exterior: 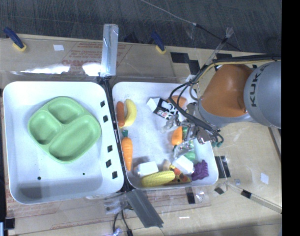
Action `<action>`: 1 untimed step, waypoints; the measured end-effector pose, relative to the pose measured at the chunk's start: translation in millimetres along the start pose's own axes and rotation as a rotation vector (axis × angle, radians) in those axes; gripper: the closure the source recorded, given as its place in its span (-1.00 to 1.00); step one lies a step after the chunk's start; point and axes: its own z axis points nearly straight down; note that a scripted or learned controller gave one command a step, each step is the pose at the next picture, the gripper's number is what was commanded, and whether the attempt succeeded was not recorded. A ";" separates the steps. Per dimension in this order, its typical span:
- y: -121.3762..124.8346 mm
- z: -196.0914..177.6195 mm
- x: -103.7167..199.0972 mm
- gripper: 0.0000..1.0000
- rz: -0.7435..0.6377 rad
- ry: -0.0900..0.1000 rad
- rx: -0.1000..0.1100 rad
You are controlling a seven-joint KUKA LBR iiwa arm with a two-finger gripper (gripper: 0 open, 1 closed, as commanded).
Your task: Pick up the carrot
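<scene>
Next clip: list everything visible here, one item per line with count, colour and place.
bins: two, white, side by side on the bench
plate: one, green, three compartments, in the left bin
carrot: one, orange, right bin by its left wall
banana: one, yellow, right bin, top left
corn: one, yellow, right bin, bottom edge
grapes: one bunch, purple, right bin, bottom right corner
white block: one, just above the corn
clamps: two, blue and yellow, at the bench's far edge
gripper: one, over the right bin beside a small orange item

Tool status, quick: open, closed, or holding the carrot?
Tool: cannot be told. It is low over the right bin, by a small orange item; the carrot lies apart at the bin's left wall.
</scene>
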 end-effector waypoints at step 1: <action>-7.6 15.7 -22.5 -1.00 0.327 0.008 -0.002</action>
